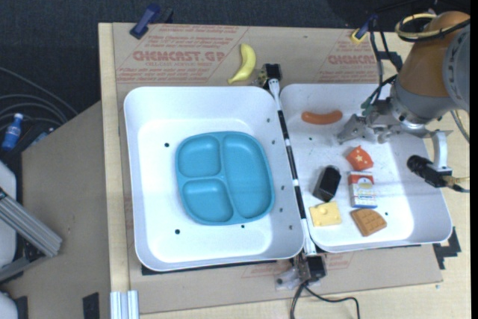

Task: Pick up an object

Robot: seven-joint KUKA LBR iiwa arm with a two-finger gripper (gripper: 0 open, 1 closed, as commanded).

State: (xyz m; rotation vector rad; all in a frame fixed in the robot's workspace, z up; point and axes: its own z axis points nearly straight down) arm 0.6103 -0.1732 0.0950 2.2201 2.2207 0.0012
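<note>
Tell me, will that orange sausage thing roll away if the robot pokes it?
Probably, yes. The sausage looks round and long, so a sideways poke would likely make it roll across the smooth right bin. It seems small and probably light. Its rounded, shiny skin might slip from the gripper hovering beside it.

Blue tray [224,177], yellow banana [243,64], white bins [142,160]

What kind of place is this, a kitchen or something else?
Probably a robot lab, not a kitchen: a robot arm reaches over two white bins, the food looks like toys such as the banana, and cables trail across the carpet.
</note>
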